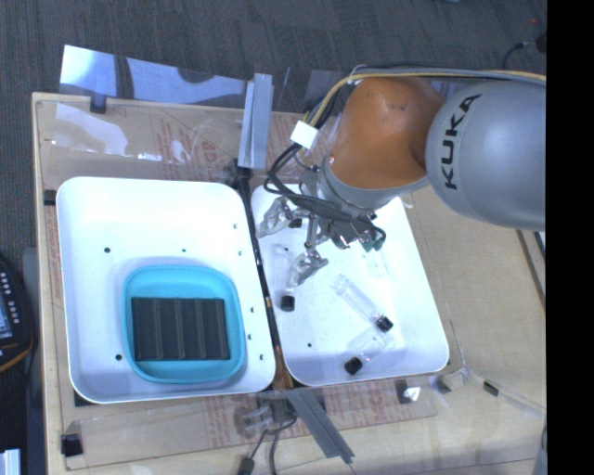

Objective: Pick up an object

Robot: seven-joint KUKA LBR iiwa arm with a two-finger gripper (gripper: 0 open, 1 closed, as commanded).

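Pale bench (139,139) under clear sheeting, dark grey carpet (167,28) around it. Two white bins sit side by side - the left bin (83,213) holds a blue tray (139,278) with a dark ribbed insert (181,327). The arm (483,158) reaches in from the right, its orange band (380,130) over the far edge of the right bin (422,325). The gripper (311,250) points down at that bin's far-left part - cannot tell whether it is released or clenched, nothing seen grasped. Loose in the right bin: a small black cube (287,301) just below the gripper near the left wall, a clear tube (360,299) with a black cap mid-bin, and a second capped tube (371,353) near the front wall
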